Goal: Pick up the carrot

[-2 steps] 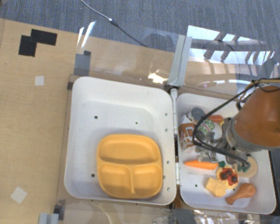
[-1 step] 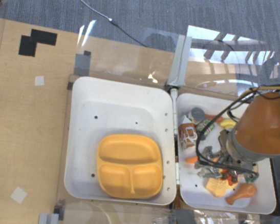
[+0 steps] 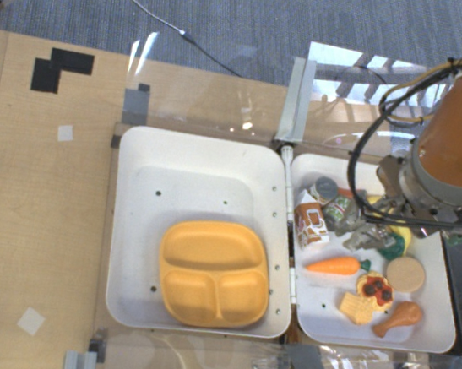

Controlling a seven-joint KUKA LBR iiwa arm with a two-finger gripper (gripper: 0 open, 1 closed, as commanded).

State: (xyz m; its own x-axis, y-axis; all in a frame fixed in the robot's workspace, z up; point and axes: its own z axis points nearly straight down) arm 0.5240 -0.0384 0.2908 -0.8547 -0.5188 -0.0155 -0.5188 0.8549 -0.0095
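**A:** Looking at the right bin (image 3: pixel 445 337), you can find the carrot (image 3: pixel 334 266) lying on its side near the middle of the floor, tip toward the divider, green stub toward the arm. Nothing rests on it.

**B:** And the gripper?

**A:** You see the gripper (image 3: pixel 370 236) hanging just above and slightly behind the carrot's stub end, under the arm's big orange band. How wide it stands I cannot tell; the metal parts blur into the clutter beneath. Nothing is visibly held.

**B:** So which step are you in?

**A:** By my reading, the approach. The carrot sits flat on the bin floor, untouched, so the grasp is not yet made.

**B:** What does the next move ask of me?

**A:** You would likely need to shift toward the carrot's thick middle, a little forward and toward the divider, then descend across its narrow width. Mind the neighbours: the pizza slice (image 3: pixel 376 288) sits just beside the stub end, the cracker (image 3: pixel 356 308) just in front, and the small carton (image 3: pixel 312 223) lies near behind the tip.

**B:** The left bin?

**A:** Its yellow tray (image 3: pixel 214 273) is well apart and plays no part here.
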